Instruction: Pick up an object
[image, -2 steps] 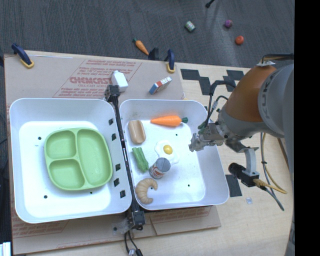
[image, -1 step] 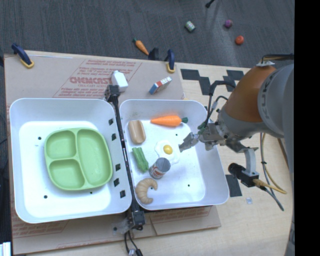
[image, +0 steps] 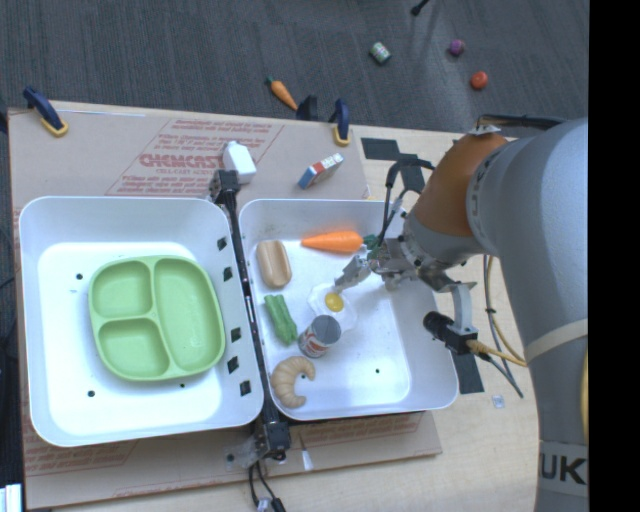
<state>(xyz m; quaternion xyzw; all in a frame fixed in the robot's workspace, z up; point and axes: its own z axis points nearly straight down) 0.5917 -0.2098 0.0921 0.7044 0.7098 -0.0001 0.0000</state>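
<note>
Now the claw (image: 352, 272) is hung just beside the fried egg (image: 333, 300), below the carrot (image: 333, 241), presumably lined up for a grab, though its grip cannot be told.

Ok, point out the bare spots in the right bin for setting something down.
Bare floor lies between the can and the right bin's lower right corner. The left half is crowded: croissant, cucumber, bread roll, fried egg.

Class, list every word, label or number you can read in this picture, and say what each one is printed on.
"CHEMCAST": red print on the cardboard sheet under the bins; the smaller red lines around it are too blurred to read.
"UK": white letters on the arm, cut off at the edge.
The can label is too small to read.
</note>
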